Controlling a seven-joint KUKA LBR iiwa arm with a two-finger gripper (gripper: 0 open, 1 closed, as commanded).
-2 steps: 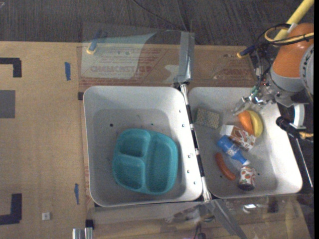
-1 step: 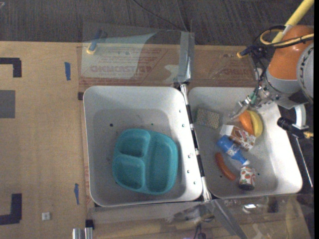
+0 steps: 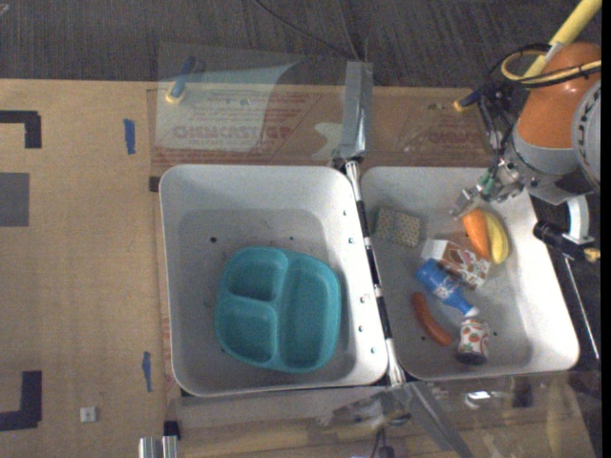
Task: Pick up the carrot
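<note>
Gripper (image 3: 485,191) at the upper right of the frame, hanging over the upper part of the right bin (image 3: 544,346); whether its fingers are apart or together cannot be told from this slanted view. The grey arm (image 3: 558,127), with its orange band, enters from the right edge of the frame, trailing black cables and a yellow rod.

Carrot (image 3: 475,231): a short orange piece lying in the right bin just below the gripper, touching the yellow banana (image 3: 497,238) on its right side. Nothing in the view shows the carrot lifted or clasped.

Other contents of the right bin: a small square greenish-grey sponge-like pad (image 3: 397,227) near the upper left corner; a red-and-white carton (image 3: 461,263) just below the carrot; a blue bottle-like item (image 3: 445,288) beside the carton, lower left of it; a slim orange-red sausage-shaped piece (image 3: 431,320) below that; and a small patterned can (image 3: 472,340) near the lower edge.

Left bin (image 3: 191,208), in the centre of the frame: holds a teal divided plate (image 3: 279,309) with three compartments, lying in the lower middle of the bin.

Both bins rest side by side on the wooden bench (image 3: 76,284), which bears black and blue tape marks towards the left. A clear plastic sheet (image 3: 239,103) lies above the left bin.
</note>
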